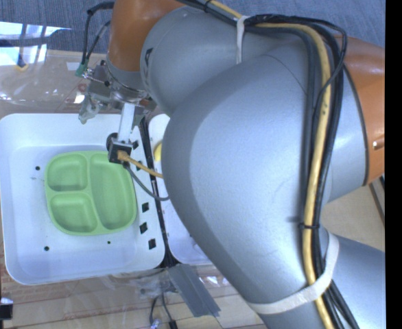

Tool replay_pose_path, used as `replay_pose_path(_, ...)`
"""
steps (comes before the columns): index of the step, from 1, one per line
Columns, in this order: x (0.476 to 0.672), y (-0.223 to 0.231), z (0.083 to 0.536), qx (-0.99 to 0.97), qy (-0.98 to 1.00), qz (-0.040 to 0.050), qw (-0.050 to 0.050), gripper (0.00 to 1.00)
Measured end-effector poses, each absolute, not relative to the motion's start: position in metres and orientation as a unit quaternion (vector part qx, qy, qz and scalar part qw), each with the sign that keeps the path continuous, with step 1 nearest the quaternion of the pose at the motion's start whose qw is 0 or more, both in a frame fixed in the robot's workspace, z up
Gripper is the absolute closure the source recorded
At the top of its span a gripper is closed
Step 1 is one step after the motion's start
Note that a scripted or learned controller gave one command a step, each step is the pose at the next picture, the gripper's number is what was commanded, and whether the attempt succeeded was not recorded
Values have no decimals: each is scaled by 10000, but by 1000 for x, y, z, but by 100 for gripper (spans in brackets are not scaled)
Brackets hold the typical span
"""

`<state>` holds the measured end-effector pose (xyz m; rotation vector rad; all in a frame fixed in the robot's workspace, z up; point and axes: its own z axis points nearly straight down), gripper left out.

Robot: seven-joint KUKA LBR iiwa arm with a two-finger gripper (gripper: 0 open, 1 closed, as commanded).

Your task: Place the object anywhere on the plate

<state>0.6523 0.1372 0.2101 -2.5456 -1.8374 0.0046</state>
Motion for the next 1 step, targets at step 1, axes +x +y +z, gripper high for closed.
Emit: replay_pose_path(1, 652, 137, 210, -8109, -5852, 15, 11, 0)
